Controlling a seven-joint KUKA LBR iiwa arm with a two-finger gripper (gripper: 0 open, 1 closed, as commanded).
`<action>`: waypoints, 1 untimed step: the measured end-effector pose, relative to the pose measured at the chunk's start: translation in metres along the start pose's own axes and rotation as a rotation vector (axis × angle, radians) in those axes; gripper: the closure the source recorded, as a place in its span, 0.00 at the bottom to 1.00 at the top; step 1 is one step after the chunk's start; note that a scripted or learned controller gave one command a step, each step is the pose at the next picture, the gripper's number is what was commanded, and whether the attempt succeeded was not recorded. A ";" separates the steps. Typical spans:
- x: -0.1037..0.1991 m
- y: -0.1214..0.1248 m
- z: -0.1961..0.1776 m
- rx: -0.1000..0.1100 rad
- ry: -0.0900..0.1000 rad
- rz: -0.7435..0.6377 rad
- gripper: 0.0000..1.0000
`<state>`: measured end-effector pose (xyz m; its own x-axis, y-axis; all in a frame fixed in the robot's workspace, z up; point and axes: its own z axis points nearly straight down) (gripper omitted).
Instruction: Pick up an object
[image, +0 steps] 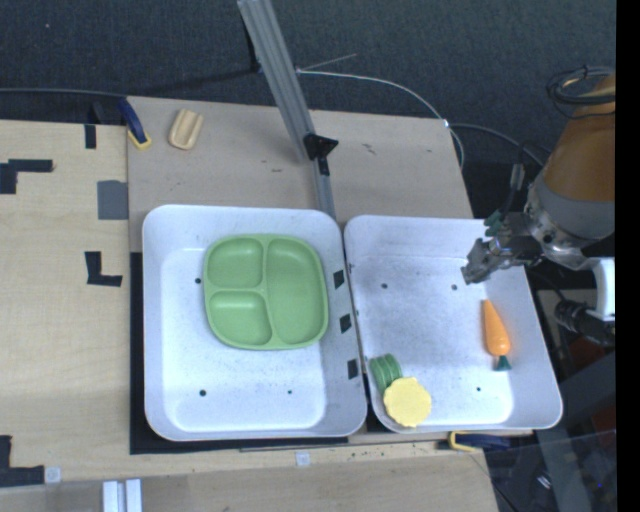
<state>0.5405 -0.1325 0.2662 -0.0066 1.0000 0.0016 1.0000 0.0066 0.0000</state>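
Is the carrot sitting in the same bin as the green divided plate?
No, the carrot lies in the right bin near its right wall, while the green divided plate sits in the left bin.

Matt green plastic plate (267, 291), speckled white plastic bins (160, 330), pale wood-grain bench (60, 330), glossy orange carrot (495, 330).

A light wooden bench (250, 180) carried two shallow white bins set side by side, their inner rims touching. The left bin (170, 400) and the right bin (430, 310) both sat toward the near edge. On the bare wood behind the left bin lay a small tan block (185, 129), with a blue-and-yellow item (134, 123) just beside it. Dark tape marks (98, 268) lay on the bench's left part.
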 end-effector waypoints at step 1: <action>0.051 0.021 -0.004 0.000 0.000 -0.001 1.00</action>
<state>0.5613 -0.0818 0.2705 -0.0073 1.0000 0.0019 1.0000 0.0073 -0.0003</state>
